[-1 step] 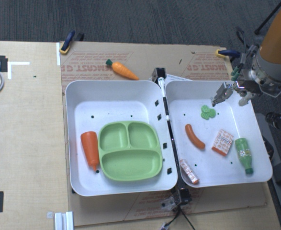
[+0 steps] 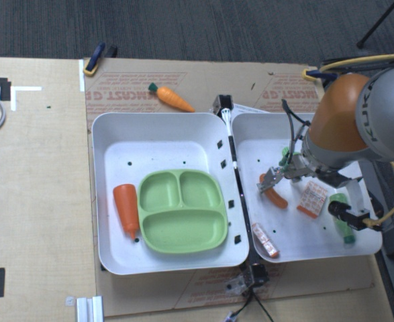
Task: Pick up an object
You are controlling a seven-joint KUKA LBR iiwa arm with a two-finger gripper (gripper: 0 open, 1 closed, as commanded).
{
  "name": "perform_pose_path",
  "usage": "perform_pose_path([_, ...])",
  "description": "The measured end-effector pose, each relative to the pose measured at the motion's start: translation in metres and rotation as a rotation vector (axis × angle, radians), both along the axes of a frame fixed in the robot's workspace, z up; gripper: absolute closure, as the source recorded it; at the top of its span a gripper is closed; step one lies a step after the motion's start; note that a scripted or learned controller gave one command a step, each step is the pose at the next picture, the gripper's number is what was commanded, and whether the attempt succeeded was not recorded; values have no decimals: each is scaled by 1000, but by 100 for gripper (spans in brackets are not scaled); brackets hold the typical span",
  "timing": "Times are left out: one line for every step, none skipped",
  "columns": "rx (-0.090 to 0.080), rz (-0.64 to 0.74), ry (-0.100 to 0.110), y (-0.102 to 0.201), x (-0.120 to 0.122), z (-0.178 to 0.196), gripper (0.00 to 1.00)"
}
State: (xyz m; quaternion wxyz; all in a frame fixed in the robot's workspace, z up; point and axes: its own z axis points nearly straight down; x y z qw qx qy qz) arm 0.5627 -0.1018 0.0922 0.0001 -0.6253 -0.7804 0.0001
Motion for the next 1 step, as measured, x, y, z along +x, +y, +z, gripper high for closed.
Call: perform_pose_path([-1, -3, -2, -1, 1, 10, 100])
